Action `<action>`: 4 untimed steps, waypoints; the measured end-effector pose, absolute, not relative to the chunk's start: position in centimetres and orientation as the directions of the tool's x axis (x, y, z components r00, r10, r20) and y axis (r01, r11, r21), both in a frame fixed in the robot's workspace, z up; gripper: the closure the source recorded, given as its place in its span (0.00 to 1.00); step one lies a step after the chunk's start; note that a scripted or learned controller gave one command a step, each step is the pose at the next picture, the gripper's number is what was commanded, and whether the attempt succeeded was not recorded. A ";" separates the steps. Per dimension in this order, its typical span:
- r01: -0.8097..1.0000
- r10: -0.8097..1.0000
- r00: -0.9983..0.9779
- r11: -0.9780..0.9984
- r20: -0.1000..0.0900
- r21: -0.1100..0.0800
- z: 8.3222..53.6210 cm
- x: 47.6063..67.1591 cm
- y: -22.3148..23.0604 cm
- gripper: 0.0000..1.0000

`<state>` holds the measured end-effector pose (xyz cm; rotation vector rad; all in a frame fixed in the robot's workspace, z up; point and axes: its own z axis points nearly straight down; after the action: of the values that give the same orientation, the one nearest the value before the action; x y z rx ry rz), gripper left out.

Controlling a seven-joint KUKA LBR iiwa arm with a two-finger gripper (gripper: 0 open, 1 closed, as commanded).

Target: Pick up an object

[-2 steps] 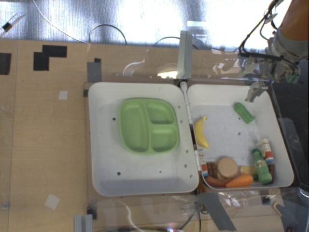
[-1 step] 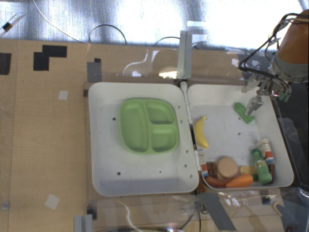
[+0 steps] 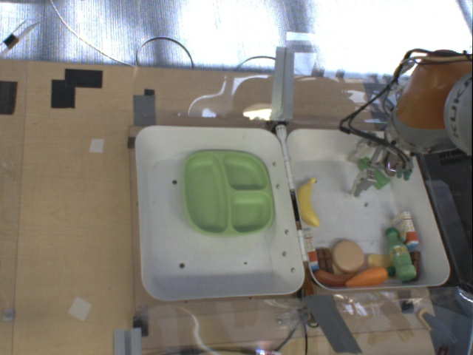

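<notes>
The banana (image 3: 307,203) lies in the right bin (image 3: 436,268), against its left wall, long axis running near-to-far, stem at the far end. No object is lifted yet; the pick remains undone. The gripper (image 3: 367,177) hangs over bare bin floor, well apart from the banana; whether its fingers are open cannot be told.

Looks like a robotics lab from my feed: plywood bench (image 3: 66,198) with black marker patches (image 3: 74,86), two white bins (image 3: 155,272) bracketed together, loose cables (image 3: 159,46) at the far edge, toy food (image 3: 307,202) as test objects.
</notes>
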<state>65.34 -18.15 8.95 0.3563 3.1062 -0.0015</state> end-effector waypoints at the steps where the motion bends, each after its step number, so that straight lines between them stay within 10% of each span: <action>1: 0.324 0.324 -0.946 0.946 -0.012 0.000 8.9 57.7 -20.7 0.00; 2: 0.364 0.364 -0.932 0.932 -0.009 0.000 10.6 52.5 -20.7 0.00; 3: 0.544 0.544 -0.839 0.839 -0.013 0.009 8.9 59.0 -13.0 0.00; 4: 0.628 0.628 -0.778 0.778 -0.022 0.008 22.7 59.8 -19.5 0.00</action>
<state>59.82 -19.55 22.73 1.0380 2.9404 0.0002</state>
